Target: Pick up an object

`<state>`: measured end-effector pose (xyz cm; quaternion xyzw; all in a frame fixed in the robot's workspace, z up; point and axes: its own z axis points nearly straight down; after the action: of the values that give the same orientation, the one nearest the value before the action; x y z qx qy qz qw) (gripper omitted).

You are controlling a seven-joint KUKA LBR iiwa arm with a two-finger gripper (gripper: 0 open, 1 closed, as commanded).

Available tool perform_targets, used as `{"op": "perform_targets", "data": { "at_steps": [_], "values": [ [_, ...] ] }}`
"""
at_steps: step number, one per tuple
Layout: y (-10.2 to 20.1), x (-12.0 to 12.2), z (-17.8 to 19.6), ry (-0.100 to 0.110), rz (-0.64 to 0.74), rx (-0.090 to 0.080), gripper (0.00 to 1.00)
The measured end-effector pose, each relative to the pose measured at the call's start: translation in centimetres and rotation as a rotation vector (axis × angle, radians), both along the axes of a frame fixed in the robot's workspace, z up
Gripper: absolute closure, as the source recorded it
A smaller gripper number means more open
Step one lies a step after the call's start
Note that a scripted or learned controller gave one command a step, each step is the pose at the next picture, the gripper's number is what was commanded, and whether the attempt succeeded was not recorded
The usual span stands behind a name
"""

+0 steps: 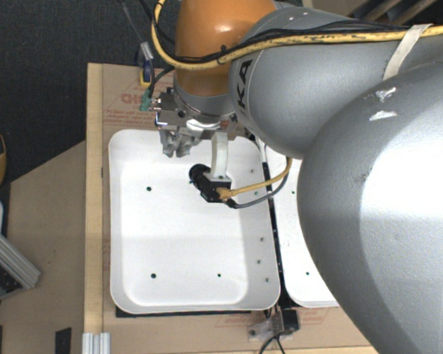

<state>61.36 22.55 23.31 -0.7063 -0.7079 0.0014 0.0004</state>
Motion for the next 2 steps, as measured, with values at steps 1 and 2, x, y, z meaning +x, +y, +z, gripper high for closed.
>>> {"op": "perform_targets", "data": {
  "at_steps": [1,2],
  "values": [
    [-6.2,-1.1,6.6,-0.011,-0.008,0.001,1.00],
    [-1.9,5.4,1.4,-0.004,0.001,0.002,1.00]
  ]
}}
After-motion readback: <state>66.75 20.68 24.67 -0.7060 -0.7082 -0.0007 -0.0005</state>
